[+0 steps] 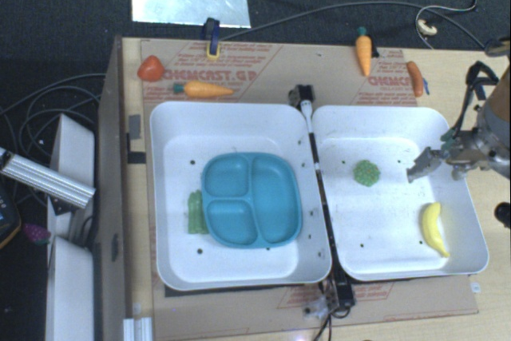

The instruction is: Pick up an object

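Gripper [421, 164] reaches in from the right, low over the right white bin [399, 251], fingers' state impossible to tell. Left of its tip sits a round green bumpy object [366, 172]; a yellow plastic banana [433, 228] lies just below.

Two white bins [239, 120]: the left holds a light blue divided plate [251, 198] and a green vegetable [196, 213]; the right holds a green bumpy ball [366, 172] and a yellow banana [433, 229]. Orange carrots [204, 89] lie on the far tan counter [319, 68].
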Robot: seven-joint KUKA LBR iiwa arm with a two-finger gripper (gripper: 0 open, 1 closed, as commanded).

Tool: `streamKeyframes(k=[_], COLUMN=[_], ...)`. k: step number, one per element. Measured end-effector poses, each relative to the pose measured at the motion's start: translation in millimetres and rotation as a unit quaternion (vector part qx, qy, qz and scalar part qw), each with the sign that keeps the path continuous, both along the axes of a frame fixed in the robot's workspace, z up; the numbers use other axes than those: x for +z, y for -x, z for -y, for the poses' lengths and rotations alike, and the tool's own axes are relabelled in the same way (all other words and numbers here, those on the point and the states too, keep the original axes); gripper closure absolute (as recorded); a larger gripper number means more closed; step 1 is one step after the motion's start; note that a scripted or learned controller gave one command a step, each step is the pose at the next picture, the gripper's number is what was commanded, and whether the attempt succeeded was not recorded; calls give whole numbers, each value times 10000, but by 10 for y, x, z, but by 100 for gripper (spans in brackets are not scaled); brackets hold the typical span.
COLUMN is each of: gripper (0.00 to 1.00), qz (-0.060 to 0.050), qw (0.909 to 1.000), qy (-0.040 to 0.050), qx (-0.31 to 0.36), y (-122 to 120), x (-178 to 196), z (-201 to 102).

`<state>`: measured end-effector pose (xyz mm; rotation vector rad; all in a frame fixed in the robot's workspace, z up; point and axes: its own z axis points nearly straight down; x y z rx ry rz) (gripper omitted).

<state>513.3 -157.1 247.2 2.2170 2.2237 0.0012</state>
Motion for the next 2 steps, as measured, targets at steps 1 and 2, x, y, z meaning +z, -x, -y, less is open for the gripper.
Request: streamKeyframes(k=[1,2], gripper=[0,0], qz=[-16,0], qw=[10000,10000], qy=[0,2], qx=[-14,-7], y=[-5,264], x=[-772,-1627], z=[498,495])
